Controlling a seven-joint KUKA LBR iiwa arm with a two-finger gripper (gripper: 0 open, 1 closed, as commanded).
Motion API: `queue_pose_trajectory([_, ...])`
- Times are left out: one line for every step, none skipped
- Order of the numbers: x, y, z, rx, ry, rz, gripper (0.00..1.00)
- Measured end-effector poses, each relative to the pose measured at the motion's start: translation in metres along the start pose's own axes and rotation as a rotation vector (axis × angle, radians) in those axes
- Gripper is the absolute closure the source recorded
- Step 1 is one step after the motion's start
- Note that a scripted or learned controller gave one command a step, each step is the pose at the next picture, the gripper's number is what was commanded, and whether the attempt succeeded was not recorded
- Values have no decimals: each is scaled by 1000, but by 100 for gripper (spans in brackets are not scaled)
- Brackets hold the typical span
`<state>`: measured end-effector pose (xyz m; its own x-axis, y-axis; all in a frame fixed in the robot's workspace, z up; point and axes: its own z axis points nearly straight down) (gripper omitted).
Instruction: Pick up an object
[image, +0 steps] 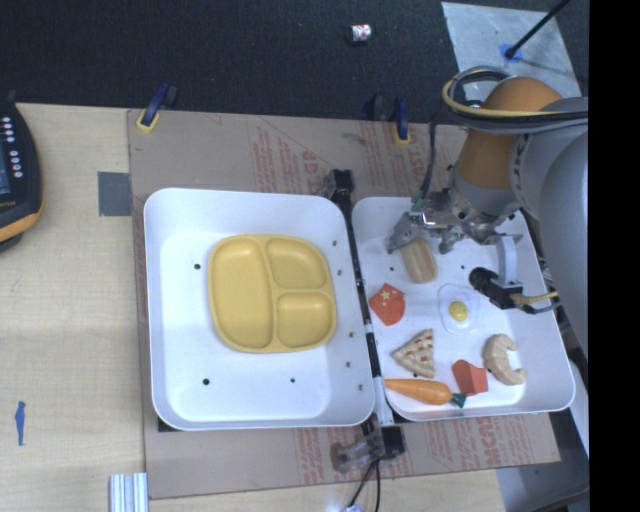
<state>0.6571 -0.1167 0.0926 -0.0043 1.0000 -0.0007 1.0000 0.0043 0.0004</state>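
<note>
The roll (420, 262), a short tan cylinder with a matte, bread-like surface, lies at a slight tilt in the upper left part of the right bin (537, 335). The gripper (428, 232) sits directly above it, its metal tip at the roll's upper end. How wide the gripper stands cannot be told from this angle, nor whether it touches the roll. The arm (500, 130) reaches in from the right and bends steeply down, orange band above the wrist, grey shell behind.

Near the roll are a glossy red wedge (387, 303) and a flat fried egg (458, 312) with a round yellow yolk. Further down lie a triangular pizza slice (413, 352), a smooth orange carrot (420, 391), a red block (470, 377) and a curved pale pastry (503, 358).

The left bin (180, 330) holds a yellow three-compartment plastic plate (272, 292) with rounded corners.
</note>
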Motion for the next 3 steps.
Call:
queue_pose_trajectory([8, -1, 0, 4, 1, -1, 0])
queue_pose_trajectory([0, -1, 0, 2, 0, 1, 0])
queue_pose_trajectory([10, -1, 1, 5, 1, -1, 0])
